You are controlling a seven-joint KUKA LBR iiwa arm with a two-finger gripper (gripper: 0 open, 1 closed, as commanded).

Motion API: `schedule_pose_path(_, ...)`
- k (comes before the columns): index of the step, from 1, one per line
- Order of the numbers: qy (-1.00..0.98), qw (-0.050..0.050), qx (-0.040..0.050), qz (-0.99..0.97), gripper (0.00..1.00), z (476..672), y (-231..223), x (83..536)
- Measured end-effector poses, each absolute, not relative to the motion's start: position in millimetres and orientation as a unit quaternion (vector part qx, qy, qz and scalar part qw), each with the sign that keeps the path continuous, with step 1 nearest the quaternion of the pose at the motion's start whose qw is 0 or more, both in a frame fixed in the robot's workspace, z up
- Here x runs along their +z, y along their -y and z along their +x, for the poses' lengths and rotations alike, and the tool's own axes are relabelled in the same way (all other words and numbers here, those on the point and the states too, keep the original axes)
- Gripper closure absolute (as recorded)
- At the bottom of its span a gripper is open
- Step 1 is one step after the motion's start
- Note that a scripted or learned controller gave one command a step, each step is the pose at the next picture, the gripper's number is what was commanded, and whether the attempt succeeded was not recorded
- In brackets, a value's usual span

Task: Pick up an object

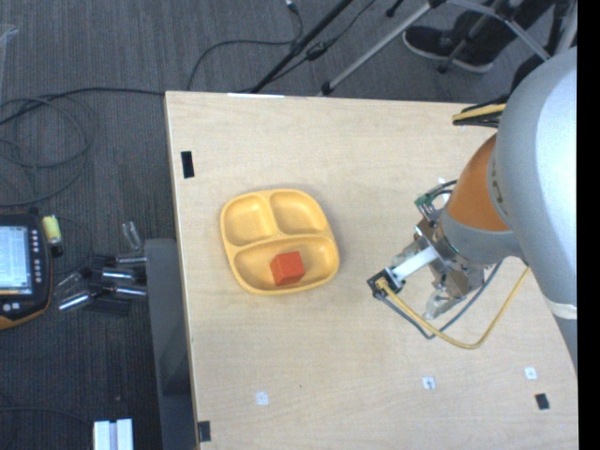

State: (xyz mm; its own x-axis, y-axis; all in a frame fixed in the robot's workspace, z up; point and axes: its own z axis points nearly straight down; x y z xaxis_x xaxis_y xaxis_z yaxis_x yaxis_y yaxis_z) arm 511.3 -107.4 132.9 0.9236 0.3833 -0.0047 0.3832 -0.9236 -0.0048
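A yellow divided plate [278, 241] is seen lying flat on the pale wooden surface [309, 364], left of centre, with two small compartments at the far side and one long compartment at the near side. A red block [289, 268] is seen resting in the long near compartment, roughly mid-way along it, apart from the walls as far as can be told. The block is judged to be the thing to pick, since nothing else loose is seen on the surface; the plate is probably there to keep it in a known spot. The hand [441, 300] is seen to the right of the plate, low over the surface, hung under the grey arm [544, 176] with its orange band [478, 200]. Whether its fingers are apart or together cannot be told: they are blurred and partly hidden by the wrist and a yellow cable [487, 331] looped beside it. Nothing is seen between them, so no grasp is claimed. The block lies well to the left of the hand and slightly farther back, with the plate's right rim and a stretch of bare surface between them. The pick is judged not yet begun; a leftward reach over the rim, then a descent into the near compartment, would be needed.
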Motion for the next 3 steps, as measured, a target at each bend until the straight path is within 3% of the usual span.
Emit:
schedule_pose_path(1, 0.100, 0.000, 0.0027, -0.995, 0.00, 547.5, 165.9, 82.9)
schedule_pose_path(2, 0.122, -0.001, 0.0017, -0.993, 0.00, 620.6, 192.9, 120.6)
schedule_pose_path(3, 0.199, 0.000, 0.0027, -0.980, 0.00, 609.4, 223.5, 108.7)
